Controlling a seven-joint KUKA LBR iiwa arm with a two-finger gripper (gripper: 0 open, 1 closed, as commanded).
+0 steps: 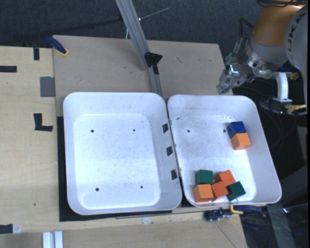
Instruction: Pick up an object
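no legible text anywhere

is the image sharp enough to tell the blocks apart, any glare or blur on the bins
In the camera view the blocks read as distinct colours with slightly soft edges; the right bin and left bin are evenly lit, bright but without hard glare; the gripper looks blurry and small.

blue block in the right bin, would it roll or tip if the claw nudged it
Probably not roll: the blue block looks flat-faced, so it would likely slide. It touches an orange block, which a nudge may shift too. It looks small and rigid, likely light.
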